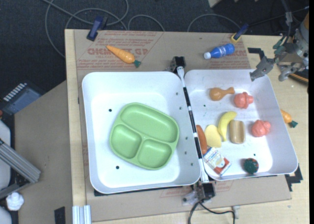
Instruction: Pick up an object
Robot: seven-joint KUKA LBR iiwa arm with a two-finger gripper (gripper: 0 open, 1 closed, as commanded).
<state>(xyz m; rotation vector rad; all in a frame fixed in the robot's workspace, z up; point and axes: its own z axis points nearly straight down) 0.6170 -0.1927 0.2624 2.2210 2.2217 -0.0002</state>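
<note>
Overhead, the gripper [271, 69] hovers open and empty above the right bin's [274, 161] far corner; nearest inside lies a smooth, glossy orange plastic drumstick [220, 93], bulbous then tapering.

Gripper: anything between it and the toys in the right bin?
Nothing visible. The gripper sits at the right bin's upper right corner, above the rim; the nearest toy, the pink one, lies uncovered below and left of it.
</note>
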